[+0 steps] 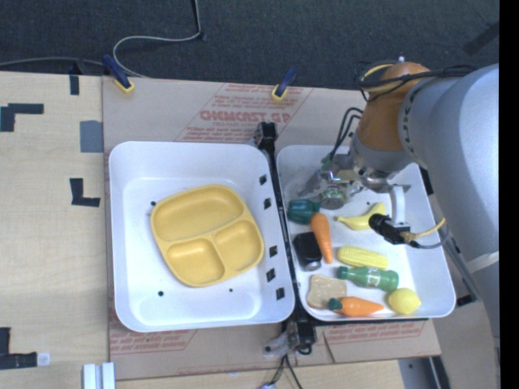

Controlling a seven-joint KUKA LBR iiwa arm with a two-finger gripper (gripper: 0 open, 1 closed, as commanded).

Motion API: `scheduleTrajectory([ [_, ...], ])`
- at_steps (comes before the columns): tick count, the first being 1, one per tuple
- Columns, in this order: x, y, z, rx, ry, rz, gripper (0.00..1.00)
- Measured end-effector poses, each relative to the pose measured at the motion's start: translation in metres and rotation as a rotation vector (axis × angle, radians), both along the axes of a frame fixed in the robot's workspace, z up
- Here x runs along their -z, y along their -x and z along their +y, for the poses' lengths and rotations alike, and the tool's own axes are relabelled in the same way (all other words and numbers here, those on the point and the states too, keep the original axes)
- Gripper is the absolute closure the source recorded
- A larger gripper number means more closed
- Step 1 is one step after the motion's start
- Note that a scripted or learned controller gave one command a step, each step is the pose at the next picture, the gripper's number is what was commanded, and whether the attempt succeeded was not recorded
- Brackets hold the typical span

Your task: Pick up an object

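The robot's hand (pixel 331 186) hangs low in the upper part of the right bin (pixel 428 217), just above a dark teal object (pixel 303 211) that lies against the bin's left wall. Whether the hand is spread or pressed together cannot be told from this angle (wrist and cabling crowd it), and nothing can be seen pinched in it. Just below the teal object, still in the right bin, a long carrot (pixel 323 237) lies beside a small black item (pixel 307 250). To the carrot's right are a banana (pixel 362 219), a corn cob (pixel 362 257) and a green bottle (pixel 368 278). Toward that bin's near edge sit a slice of bread (pixel 325 289), a second, smaller carrot (pixel 360 306) and a lemon (pixel 404 301). To the right bin's left, touching it, the left bin (pixel 130 241) holds a yellow divided plate (pixel 207 234). Both bins rest on cardboard (pixel 227 116) spread over the table (pixel 49 250). The grey arm (pixel 454 128), orange-banded, reaches in from the right bin's far side.
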State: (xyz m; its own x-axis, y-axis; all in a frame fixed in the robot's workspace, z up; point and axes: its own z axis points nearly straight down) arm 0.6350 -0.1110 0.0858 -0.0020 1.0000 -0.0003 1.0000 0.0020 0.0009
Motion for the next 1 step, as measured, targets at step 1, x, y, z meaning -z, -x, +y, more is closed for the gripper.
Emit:
scheduleTrajectory([
  [1, -0.0101, -0.0005, -0.0001, -0.001, 0.001, -0.002, 1.0],
])
